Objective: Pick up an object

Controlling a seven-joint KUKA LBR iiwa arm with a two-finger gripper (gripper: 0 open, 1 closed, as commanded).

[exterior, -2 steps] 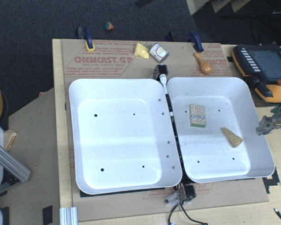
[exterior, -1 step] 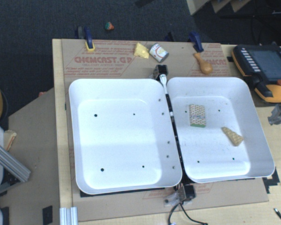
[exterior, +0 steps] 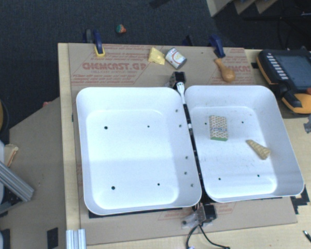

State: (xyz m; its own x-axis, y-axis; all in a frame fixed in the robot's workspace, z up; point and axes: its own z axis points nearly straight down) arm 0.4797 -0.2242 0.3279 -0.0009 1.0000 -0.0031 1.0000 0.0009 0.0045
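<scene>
A patterned sponge block (exterior: 218,127) lay flat near the middle of the right bin (exterior: 280,175), with a tan cone (exterior: 258,149) just beside it toward the right wall, while the left bin (exterior: 88,154) sat alongside, and the pincer's state could not be told.

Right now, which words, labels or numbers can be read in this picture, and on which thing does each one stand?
"CHEMCAST G P": red print on the brown board under the bins, left part; the last letters are uncertain.
Red print on the same board at the right, near the wooden piece: too blurred to read.
Small box on the board: label too small to read.
Black handheld device: buttons and screen are unreadable.
</scene>
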